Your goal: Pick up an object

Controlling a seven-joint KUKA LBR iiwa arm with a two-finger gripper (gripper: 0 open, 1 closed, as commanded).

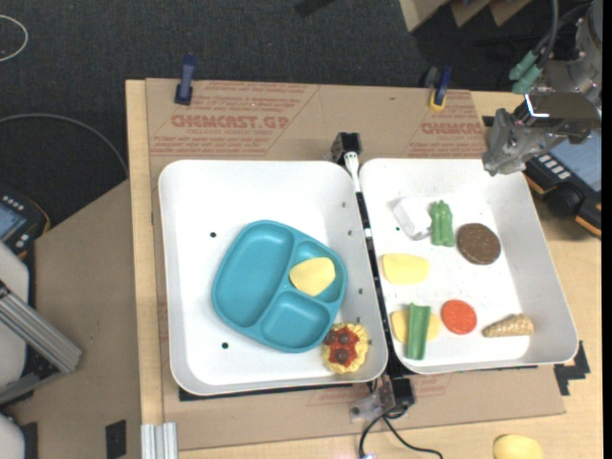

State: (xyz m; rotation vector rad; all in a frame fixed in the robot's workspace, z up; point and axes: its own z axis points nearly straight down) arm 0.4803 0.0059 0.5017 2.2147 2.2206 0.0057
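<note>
Gripper (pixel 504 151): up at the far right corner of the right bin (pixel 550 285); whether it grips cannot be told.
Right bin toys: brown cookie (pixel 478 243), green pickle (pixel 441 224), orange slice (pixel 459 316), cone (pixel 508 327).
Left bin (pixel 186 275): blue plate (pixel 263 290) with a yellow piece (pixel 313 275) on it.

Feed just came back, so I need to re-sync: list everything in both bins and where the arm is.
Divided plastic plate: 1, teal, left bin.
Yellow oval piece: 1, in the plate's right compartment.
Red-and-yellow tart-like toy: 1, left bin, front right corner.
Right bin: white block, green upright piece, brown disc, yellow oval, green stick on yellow piece, orange-red disc, tan cone.
Gripper: 1, grey, above right bin's back right corner.
</note>
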